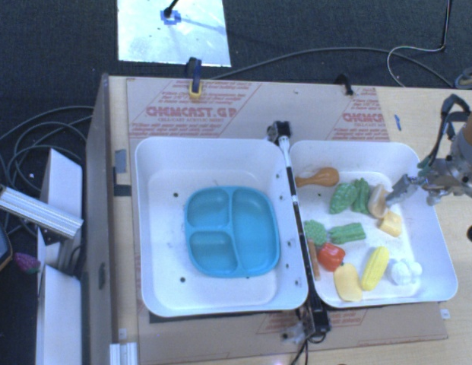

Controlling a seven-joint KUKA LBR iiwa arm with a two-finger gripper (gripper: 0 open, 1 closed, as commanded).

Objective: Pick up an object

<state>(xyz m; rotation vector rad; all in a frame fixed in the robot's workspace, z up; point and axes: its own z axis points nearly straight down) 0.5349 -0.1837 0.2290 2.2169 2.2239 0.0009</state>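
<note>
A bench (243, 97) holds two white bins. In the right bin (429, 242), my gripper (395, 194) hangs at the upper right beside a tan piece (377, 201); whether my jaws are open I cannot tell. I judge the corn (374, 268), lower right, easiest: its long axis runs upper-right to lower-left, so I should close across it.

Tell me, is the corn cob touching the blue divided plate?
Apart. The camera view shows the corn cob lying in the right bin, the blue divided plate in the left bin.
</note>
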